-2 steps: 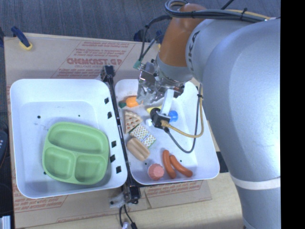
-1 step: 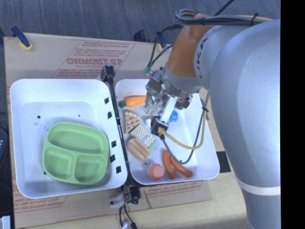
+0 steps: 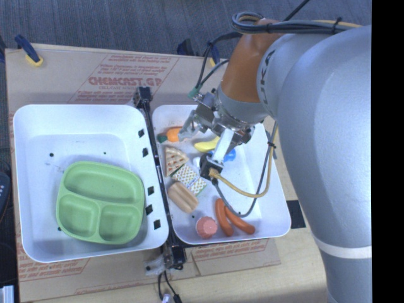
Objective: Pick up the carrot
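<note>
The carrot (image 3: 172, 133) is a small orange piece with a green end, lying near the back left corner of the right bin (image 3: 273, 197). My gripper (image 3: 194, 127) hangs over the back of that bin, just right of the carrot and close to it. The wrist and its cables cover the gripper's lower part, and I see nothing held in it. A yellow banana (image 3: 205, 146) lies just under the gripper.
The right bin also holds a waffle-like piece (image 3: 175, 160), a patterned block (image 3: 191, 179), a hot dog bun (image 3: 182, 196), a pink round piece (image 3: 206, 227), two sausages (image 3: 231, 219) and a blue item (image 3: 229, 155). A green divided plate (image 3: 100, 202) lies in the left bin (image 3: 38, 131).
</note>
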You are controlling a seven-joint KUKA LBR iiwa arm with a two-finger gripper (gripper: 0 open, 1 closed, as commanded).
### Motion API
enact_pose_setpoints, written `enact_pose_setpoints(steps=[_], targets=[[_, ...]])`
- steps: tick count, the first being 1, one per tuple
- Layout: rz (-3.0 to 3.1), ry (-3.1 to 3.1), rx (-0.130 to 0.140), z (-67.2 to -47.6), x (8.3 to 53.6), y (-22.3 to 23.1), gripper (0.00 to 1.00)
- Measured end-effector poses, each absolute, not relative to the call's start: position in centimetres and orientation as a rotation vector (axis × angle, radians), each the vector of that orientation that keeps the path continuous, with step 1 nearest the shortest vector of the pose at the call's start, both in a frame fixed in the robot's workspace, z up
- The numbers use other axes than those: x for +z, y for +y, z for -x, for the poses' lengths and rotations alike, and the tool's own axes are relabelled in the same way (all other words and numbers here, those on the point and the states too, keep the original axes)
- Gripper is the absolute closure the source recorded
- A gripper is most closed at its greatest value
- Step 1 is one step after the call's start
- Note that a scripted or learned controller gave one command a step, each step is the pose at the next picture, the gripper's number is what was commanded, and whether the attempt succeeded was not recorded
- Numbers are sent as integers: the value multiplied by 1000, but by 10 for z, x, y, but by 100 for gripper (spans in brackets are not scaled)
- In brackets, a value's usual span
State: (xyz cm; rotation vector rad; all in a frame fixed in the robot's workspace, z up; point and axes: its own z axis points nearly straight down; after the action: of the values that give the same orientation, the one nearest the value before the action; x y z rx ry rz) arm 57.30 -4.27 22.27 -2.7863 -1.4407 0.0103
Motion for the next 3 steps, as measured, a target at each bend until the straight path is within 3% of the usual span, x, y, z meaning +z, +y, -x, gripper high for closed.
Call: enact_pose_setpoints(steps=[1,2,3], targets=[[2917,-1149,12,-580,191,-29,0],[3075,-627,8,-604,232,-12,0],[3119,-353,12,-606,191,-33,0]])
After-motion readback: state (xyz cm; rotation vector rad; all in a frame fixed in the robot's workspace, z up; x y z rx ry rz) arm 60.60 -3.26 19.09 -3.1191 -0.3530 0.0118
